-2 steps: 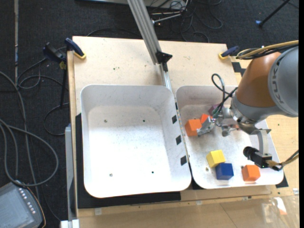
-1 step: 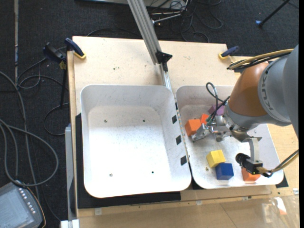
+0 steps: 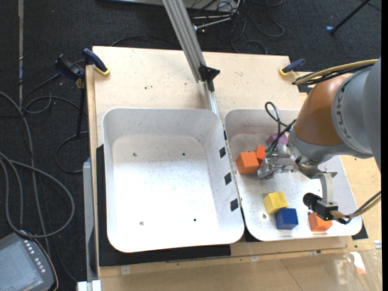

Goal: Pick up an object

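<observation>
Gripper (image 3: 267,170) low in right bin (image 3: 254,123), beside orange block (image 3: 247,161), grip state unclear

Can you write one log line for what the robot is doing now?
pincer: right bin, beside orange block | holding: unclear | yellow block, blue block: untouched

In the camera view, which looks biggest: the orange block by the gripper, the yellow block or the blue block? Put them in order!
1. Orange block, a bit bigger.
2. Yellow block and blue block look about alike, so I can't rank them.
</observation>
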